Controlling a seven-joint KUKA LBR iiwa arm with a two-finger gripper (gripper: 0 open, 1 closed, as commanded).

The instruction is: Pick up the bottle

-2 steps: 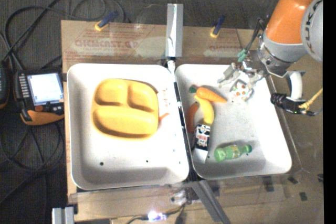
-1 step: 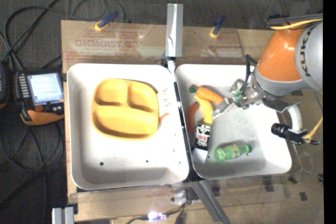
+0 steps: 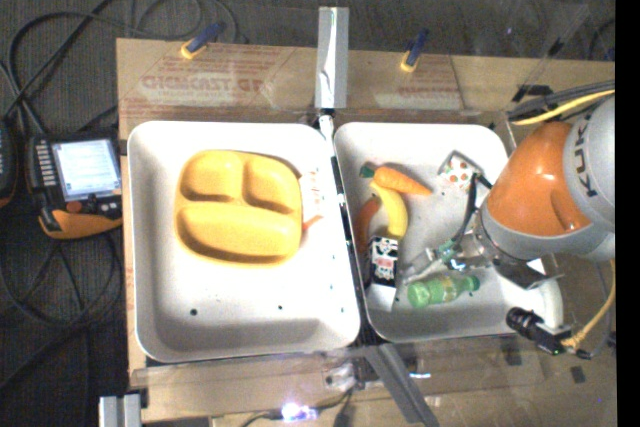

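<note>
green and lying on its side, the bottle point(image 3: 441, 291) is resting in the right bin point(image 3: 420, 323) just below the claw point(image 3: 452, 255), whose fingers i cannot tell open or closed.

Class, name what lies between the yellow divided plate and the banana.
In the camera view, the two bins' adjoining white walls lie between the yellow plate and the banana.

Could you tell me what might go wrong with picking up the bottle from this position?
The green bottle lies on its side near the right bin's front wall, so it may roll or get pushed against that wall. A small box and a banana lie close by; the gripper might bump them.
</note>
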